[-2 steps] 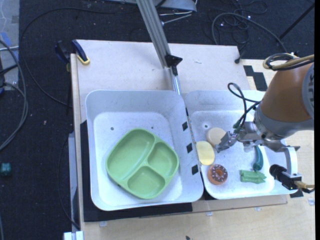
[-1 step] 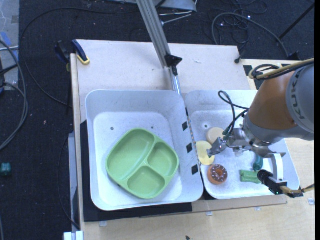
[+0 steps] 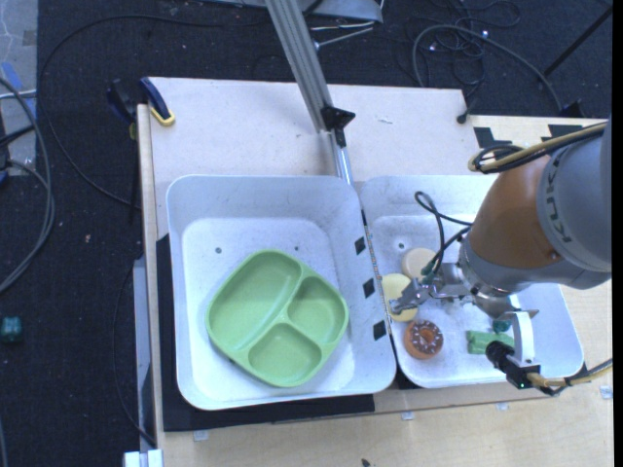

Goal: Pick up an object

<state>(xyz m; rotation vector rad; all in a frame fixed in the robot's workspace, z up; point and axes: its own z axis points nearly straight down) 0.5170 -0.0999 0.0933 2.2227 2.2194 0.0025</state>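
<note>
Gripper (image 3: 407, 305) — grip state we cannot tell — just above doughnut (image 3: 424, 339), beside yellow piece (image 3: 394, 286). We centre over one item, descend straight, avoiding neighbours.

Lay in the left shallow white plastic bin (image 3: 190, 202): a green three-compartment plastic tray (image 3: 277, 317). Sat in the right shallow white plastic bin (image 3: 389, 197), near its left wall: a round sprinkled brown doughnut (image 3: 424, 339), just before a pale yellow rounded piece (image 3: 394, 286).
</note>
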